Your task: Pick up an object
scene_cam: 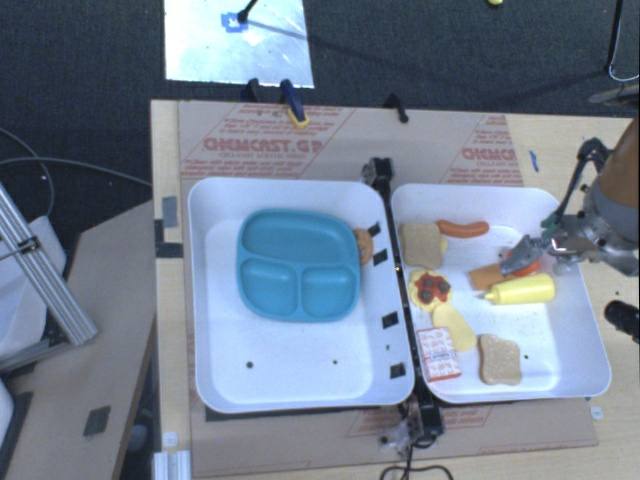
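My gripper (pixel 524 255) reaches in from the right and hangs low over the upper right part of the right bin (pixel 590 353). Its tip is over the right end of an orange-red piece (pixel 490 274), just above a yellow mustard bottle (pixel 520 290) lying on its side. Further left lie a hot dog sausage (pixel 463 229), a bread slice (pixel 422 243), a round piece with red topping (pixel 432 288), a yellow cheese piece (pixel 453 324), a red and white packet (pixel 437 353) and a toast slice (pixel 499 359).
The left bin (pixel 225 368) holds a blue divided plate (pixel 298 265), with a small brown cookie (pixel 363 244) at its right edge. A black divider with clips (pixel 395 298) joins the two bins. An aluminium frame (pixel 40 278) stands at the far left.
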Available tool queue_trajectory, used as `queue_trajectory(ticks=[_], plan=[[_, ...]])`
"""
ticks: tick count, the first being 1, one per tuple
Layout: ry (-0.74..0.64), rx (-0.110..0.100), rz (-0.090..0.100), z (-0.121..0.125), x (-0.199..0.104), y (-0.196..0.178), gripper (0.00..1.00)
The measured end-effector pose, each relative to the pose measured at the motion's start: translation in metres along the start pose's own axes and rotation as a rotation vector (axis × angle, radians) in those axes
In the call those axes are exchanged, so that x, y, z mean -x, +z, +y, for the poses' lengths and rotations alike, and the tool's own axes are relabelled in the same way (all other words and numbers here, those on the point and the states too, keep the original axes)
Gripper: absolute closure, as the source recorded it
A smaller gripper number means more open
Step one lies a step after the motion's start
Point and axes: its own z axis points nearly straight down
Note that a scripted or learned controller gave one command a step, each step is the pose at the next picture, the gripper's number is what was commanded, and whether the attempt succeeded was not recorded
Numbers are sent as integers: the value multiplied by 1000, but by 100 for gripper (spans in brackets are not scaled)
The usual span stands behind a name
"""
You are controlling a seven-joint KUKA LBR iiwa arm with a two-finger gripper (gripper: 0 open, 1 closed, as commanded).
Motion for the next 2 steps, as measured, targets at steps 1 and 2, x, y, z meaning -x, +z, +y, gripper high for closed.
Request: queue_trajectory(ticks=[1,2], plan=[[-3,19,-7,8,26,99,0],[-6,7,-1,66,3,122,0]])
